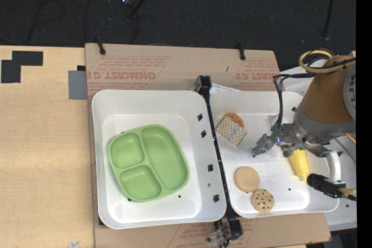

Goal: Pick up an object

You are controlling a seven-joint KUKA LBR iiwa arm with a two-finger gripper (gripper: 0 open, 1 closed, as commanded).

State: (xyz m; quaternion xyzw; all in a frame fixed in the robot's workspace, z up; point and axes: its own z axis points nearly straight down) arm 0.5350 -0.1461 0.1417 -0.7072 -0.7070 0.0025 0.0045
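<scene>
Approach step: gripper (pixel 264 144) hangs low in the right bin (pixel 256 103), nothing lifted.
We cannot tell the claw's state. Candidates lie in this bin: a patterned packet (pixel 231 129) just left of it, a tan disc (pixel 247 178), a cookie (pixel 263 201), a yellow item (pixel 299 164). We judge the next move needs alignment over one.

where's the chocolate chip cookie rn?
The chocolate chip cookie lies in the right bin, near its front edge, just below the plain tan cookie and left of the yellow object.
</scene>
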